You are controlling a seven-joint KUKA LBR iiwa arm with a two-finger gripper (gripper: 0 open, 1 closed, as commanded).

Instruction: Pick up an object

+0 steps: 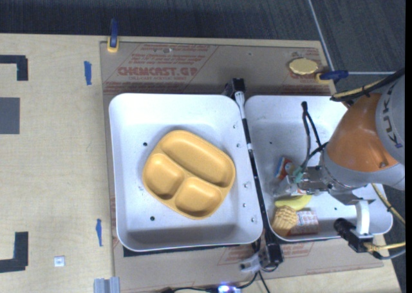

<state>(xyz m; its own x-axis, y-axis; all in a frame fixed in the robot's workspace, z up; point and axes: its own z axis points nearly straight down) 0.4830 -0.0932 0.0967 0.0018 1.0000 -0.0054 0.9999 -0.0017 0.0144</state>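
One smooth yellow three-lobed plastic tray [188,172] fills the left bin [129,118].

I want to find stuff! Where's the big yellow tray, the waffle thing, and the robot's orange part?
Yellow tray [188,172]: camera view, on its middle ridge, in the left bin.
Waffle [285,219]: camera view, on its gridded top, in the right bin.
Orange band [359,137]: camera view, on the arm's orange shell.

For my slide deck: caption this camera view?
Arm's gripper low among small items in right bin; yellow tray in left bin.
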